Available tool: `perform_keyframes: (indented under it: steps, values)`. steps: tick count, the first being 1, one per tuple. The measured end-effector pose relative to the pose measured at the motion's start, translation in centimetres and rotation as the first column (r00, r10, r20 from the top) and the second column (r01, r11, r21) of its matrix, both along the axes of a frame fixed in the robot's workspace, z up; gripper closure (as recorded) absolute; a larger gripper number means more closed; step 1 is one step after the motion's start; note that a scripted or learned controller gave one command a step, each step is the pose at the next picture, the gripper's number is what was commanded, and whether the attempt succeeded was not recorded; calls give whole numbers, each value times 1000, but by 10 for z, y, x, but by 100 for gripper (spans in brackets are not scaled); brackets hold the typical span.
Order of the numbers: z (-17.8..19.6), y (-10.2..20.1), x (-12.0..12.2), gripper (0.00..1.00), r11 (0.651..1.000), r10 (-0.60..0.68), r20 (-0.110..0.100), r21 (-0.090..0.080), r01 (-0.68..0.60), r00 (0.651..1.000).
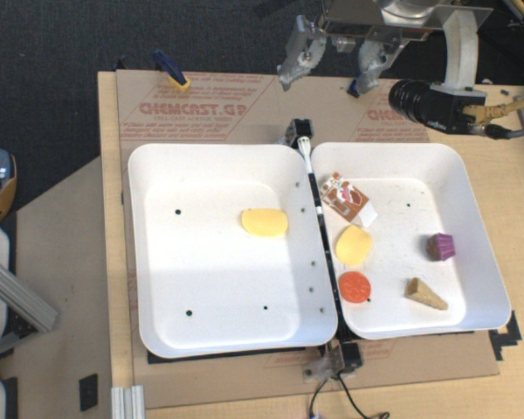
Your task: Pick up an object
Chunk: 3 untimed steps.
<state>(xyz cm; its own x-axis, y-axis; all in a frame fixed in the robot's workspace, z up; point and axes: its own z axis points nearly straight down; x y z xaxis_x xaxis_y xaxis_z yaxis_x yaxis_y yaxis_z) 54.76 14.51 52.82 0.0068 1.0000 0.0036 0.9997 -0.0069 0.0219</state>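
My gripper [326,71] hangs high above the far edge of the bench, behind both bins, its two fingers spread apart and open with nothing between them. In the left bin [157,260] lies a yellow oval object [264,222] near the divider. The right bin [472,199] holds a brown and white packet [344,199], a yellow round piece [354,245], a red disc [355,287], a purple object [440,246] and a tan wedge [426,294].
A brown cardboard sheet [210,103] lies under the bins. A blue and yellow clamp [171,70] sits at its far left corner. A black clip [299,133] joins the bins at the back. A black cylinder [428,105] juts in at the right.
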Motion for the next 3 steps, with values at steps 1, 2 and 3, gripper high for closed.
perform_keyframes:
  steps: [1,2,3]
  values:
    - [-133,43,48,0,1000,9,-35,-7,-10,999]
    - [-184,82,106,0,1000,10,-21,-3,-10,1000]
    - [-434,22,59,0,1000,3,-40,-9,-3,999]
